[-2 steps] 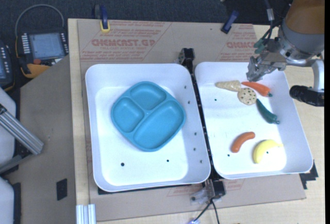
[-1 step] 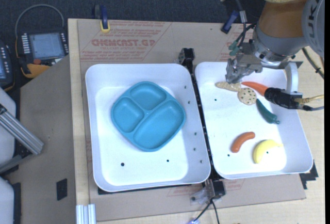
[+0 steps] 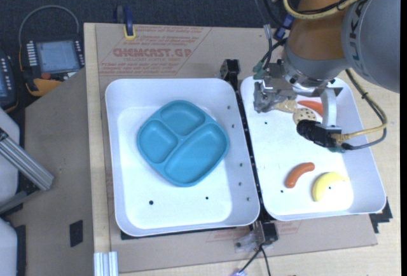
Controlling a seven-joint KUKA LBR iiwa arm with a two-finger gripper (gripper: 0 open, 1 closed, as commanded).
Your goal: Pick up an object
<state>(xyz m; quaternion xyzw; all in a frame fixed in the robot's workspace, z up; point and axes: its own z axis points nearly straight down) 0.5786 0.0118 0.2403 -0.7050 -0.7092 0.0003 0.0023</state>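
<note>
My gripper (image 3: 268, 102) hangs over the far left part of the right bin (image 3: 273, 160), under the orange band of the arm. Just to its right lie a tan round piece (image 3: 305, 114) with dark dots and an orange-red carrot-like piece (image 3: 311, 105), partly hidden by the wrist. Nearer the front of the same bin rest an orange sausage (image 3: 299, 174) and a yellow lemon-shaped piece (image 3: 329, 186). A blue divided plate (image 3: 183, 142) fills the middle of the left bin (image 3: 127, 192).
A black clamp (image 3: 229, 69) sits at the far end of the seam between the bins. A cable with a black connector (image 3: 318, 133) droops from the arm over the right bin. A brown board (image 3: 159, 52) lies under both bins.
</note>
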